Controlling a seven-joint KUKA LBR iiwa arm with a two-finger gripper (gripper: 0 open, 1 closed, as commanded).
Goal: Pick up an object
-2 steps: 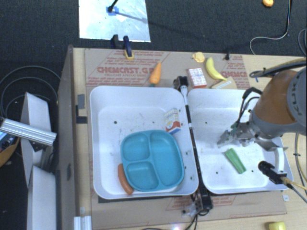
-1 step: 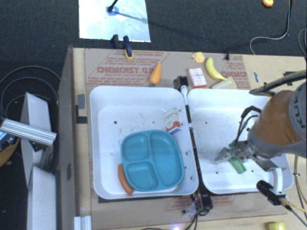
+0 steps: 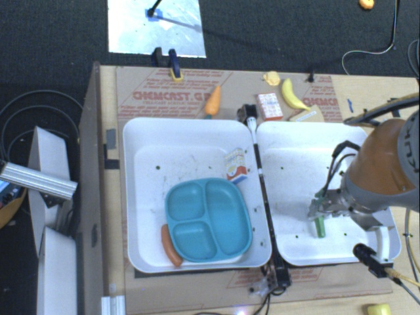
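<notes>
My gripper (image 3: 319,210) hangs low over the right bin (image 3: 289,169), near its front right part. A small green cylinder (image 3: 319,228) sits right below the fingertips, touching or just under them. I cannot tell whether the fingers grip it. In the left bin (image 3: 141,176) lie a blue divided plate (image 3: 207,218), an orange sausage-like piece (image 3: 170,245) at the plate's front left, and a small white, red and blue carton (image 3: 236,165) at the back right.
Behind the bins, on the cardboard, lie a carrot (image 3: 212,101), a banana (image 3: 291,96), a small red and white box (image 3: 270,106) and a pale yellow bit (image 3: 272,78). A black divider (image 3: 259,176) runs between the bins. The arm's orange band (image 3: 387,156) overhangs the right bin's edge.
</notes>
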